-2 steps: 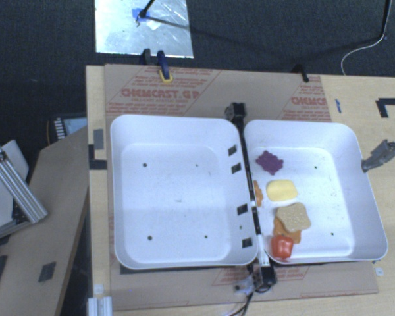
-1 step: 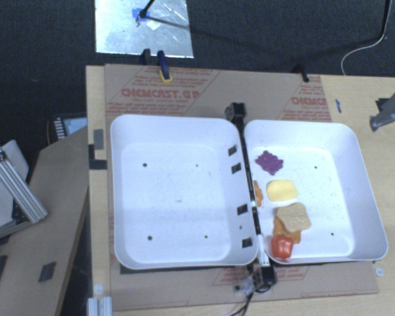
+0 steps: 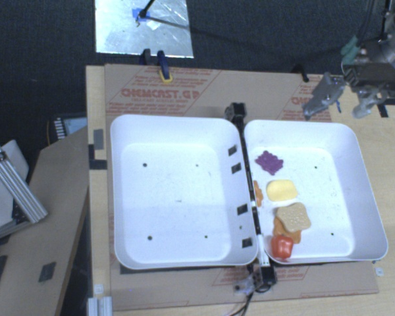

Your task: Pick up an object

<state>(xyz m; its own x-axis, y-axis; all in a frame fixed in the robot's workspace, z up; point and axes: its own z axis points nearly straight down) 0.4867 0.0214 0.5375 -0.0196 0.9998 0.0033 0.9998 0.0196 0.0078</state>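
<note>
My tool [image 3: 339, 104] hangs above the right bin's [image 3: 355, 143] far rim, fingers spread, gripping nothing. Purple piece [image 3: 269, 162], yellow piece [image 3: 281, 190], bread slice [image 3: 293, 216] and red piece [image 3: 282, 247] crowd the divider wall; I judge approach easiest from the bin's bare right half.

Both white bins [image 3: 174, 133] look like smooth, faintly glossy plastic; the printed board [image 3: 204, 87] under them reads as matt cardboard; at eleven o'clock a crinkled sheet [image 3: 115, 18] shines like metal foil; the claw [image 3: 339, 101] looks dull grey metal
</note>
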